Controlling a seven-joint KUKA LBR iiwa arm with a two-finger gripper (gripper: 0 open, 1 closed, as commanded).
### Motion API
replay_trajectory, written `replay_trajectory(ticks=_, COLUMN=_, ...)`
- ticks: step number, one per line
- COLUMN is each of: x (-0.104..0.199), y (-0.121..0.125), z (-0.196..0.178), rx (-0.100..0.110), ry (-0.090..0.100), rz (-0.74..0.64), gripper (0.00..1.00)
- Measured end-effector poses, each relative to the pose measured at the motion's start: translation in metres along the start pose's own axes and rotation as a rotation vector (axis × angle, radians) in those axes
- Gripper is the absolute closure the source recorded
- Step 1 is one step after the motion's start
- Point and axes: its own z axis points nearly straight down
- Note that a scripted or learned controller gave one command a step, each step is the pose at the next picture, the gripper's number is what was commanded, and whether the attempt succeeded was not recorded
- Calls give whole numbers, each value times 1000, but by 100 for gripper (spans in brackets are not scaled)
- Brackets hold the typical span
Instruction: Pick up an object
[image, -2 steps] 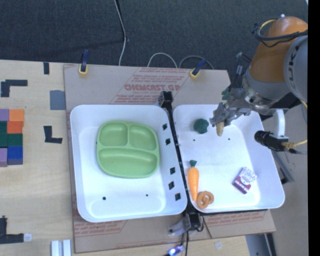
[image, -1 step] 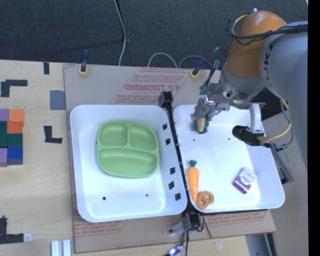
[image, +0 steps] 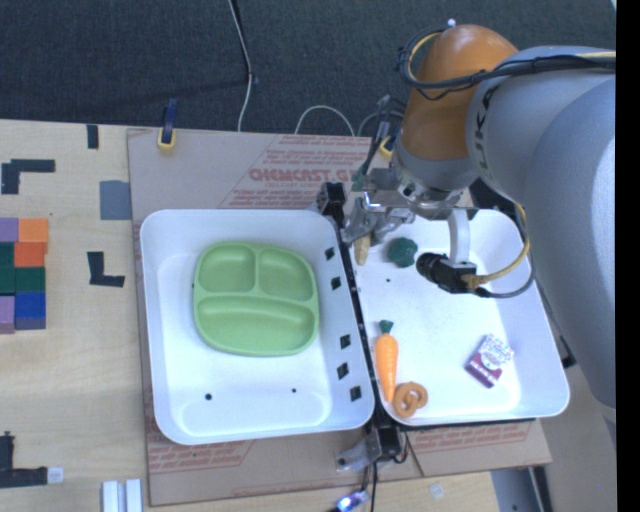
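My gripper hangs over the far left corner of the right bin, close to the divider between the bins. A small dark green object lies just to its right on the bin floor. An orange carrot lies near the front left of that bin, with a tan pretzel-like ring beside its tip. A purple and white packet rests toward the front right. Nothing shows between the fingers.
The left bin holds a green divided plate. Coloured blocks sit on the bench at the far left. A black cable and connector hang from the wrist over the right bin. The arm's bulk covers the right bin's far right side.
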Motion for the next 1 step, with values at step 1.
replay_trajectory(ticks=1, x=58, y=-4, z=7, rx=0, ry=0, rz=0, gripper=100)
